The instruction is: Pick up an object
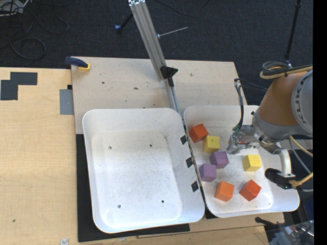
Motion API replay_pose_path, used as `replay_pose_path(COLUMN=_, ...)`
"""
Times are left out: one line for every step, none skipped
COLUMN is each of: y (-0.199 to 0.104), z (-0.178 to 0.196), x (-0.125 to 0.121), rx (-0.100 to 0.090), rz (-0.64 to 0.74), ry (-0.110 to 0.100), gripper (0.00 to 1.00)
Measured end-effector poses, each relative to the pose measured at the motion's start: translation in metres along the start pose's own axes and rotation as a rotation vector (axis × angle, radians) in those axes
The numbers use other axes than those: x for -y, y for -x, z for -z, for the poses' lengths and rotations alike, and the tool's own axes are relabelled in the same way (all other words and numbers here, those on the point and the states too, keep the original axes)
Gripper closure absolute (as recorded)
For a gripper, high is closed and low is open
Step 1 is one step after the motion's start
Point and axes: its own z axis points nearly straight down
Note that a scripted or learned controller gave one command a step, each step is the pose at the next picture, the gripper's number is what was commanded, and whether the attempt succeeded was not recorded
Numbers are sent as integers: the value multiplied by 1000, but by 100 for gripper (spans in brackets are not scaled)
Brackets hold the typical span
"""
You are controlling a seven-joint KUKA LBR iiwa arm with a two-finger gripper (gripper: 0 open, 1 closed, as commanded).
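The right bin [286, 200] holds several small cubes. An orange cube [199, 132] lies at its upper left, with a yellow cube [212, 144] just beside it. Two purple cubes [219, 159] [207, 172] sit in the middle, touching or nearly so. Along the front lie an orange cube [224, 191] and a red cube [250, 190]. A second yellow cube [252, 162] sits to the right. My gripper [236, 145] hangs low over the bin between the purple cube and that yellow cube, with nothing visibly held.
The left bin [97, 137] stands beside the right one, joined by black clips along the shared edge. A slanted aluminium bar [152, 42] rises from behind the bins. The arm's grey and orange body [283, 106] covers the right bin's far right side.
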Motion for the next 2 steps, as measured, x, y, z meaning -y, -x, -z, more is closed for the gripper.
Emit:
replay_pose_path(y=4, z=63, x=-2, rx=0, rz=9, ry=-16, gripper=100)
replay_pose_path(y=5, z=108, x=-3, rx=0, rz=10, ry=-16, gripper=100)
